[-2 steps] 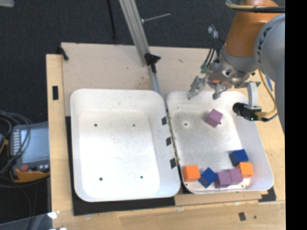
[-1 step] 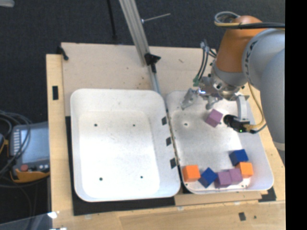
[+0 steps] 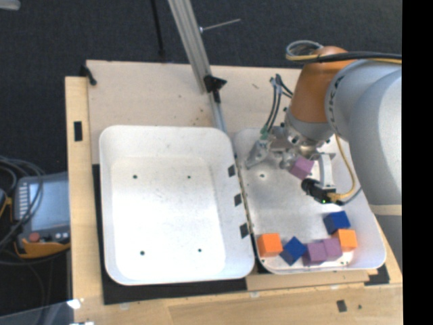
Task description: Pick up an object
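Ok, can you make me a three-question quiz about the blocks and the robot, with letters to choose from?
1. Where do the loose blocks lie?
A. In the right bin's near corner
B. In the left bin
C. On the floor

2. How many orange blocks are there?
A. None
B. Two
C. Five

3. What is right under the robot's wrist?
A. A purple block
B. A green ball
C. A spoon

Answers:
1 A: the blocks cluster along the near edge of the right bin.
2 B: one orange block is at the cluster's left, another orange block at its right.
3 A: a purple block sits at the gripper, above the bin floor.
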You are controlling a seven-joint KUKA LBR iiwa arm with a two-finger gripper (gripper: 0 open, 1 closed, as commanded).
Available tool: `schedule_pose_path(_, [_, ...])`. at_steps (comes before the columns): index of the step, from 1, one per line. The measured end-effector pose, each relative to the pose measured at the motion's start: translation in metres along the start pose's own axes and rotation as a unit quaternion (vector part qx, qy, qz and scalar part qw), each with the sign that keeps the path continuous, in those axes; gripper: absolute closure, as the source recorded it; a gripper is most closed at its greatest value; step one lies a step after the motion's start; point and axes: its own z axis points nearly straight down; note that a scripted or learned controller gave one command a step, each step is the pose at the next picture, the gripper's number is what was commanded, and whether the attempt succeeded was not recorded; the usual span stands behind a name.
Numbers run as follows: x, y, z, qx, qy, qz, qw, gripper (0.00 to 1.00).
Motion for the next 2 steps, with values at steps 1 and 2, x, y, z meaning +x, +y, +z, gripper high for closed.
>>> schedule_pose_path(1, [-0.001,0.003,-0.015,-0.005,0.001,0.003,1.0,1.0])
schedule_pose_path(2, [0.0,-0.003,-0.062,-0.006,0.0,0.0,1.0,1.0])
